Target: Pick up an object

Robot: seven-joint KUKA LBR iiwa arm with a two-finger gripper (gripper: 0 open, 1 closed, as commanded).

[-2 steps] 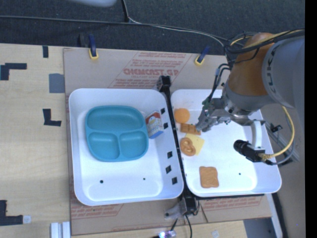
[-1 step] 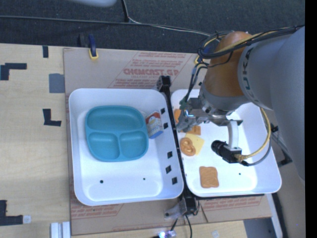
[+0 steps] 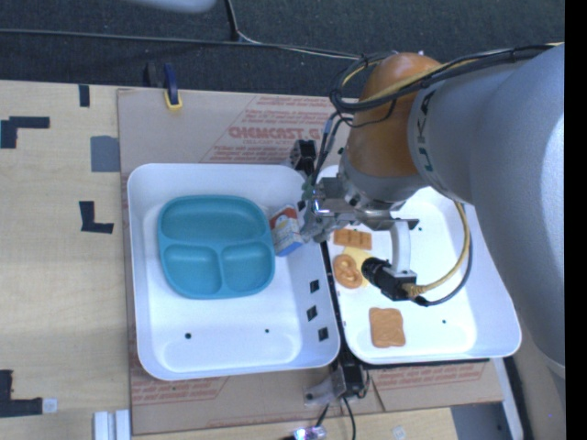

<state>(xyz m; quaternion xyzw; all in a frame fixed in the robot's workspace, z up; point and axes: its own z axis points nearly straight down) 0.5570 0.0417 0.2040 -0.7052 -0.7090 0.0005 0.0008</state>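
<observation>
From my remote seat I start at the far left, where the pale wooden counter (image 3: 55, 282) carries dark tape marks, and a brown cardboard sheet with red lettering (image 3: 257, 131) lies under both bins. The left shallow white plastic bin (image 3: 220, 346) holds a teal plastic tray with three compartments (image 3: 216, 246), lying flat in the bin's upper half, near its far wall. Just beside the tray's right edge, close to the wall shared by the two bins, I see a small object with red, white and blue patches (image 3: 286, 229); it sits right at the end of the pincer (image 3: 307, 216), which hangs low over that inner edge of the left bin. I cannot tell from this slanted view whether the pincer grips the object or merely touches it, because the wrist hardware hides the tips. Above it the grey arm with its orange band (image 3: 390, 117) reaches in across the right shallow white plastic bin (image 3: 491, 333), with black and yellow cables looping beside the wrist. In that right bin I make out an orange cracker-like square piece (image 3: 352, 238) partly under the wrist, an orange pretzel-shaped piece (image 3: 348, 270) just below it, and a tan toast-shaped slab (image 3: 387, 327) nearer the front wall, well apart from the pincer
</observation>
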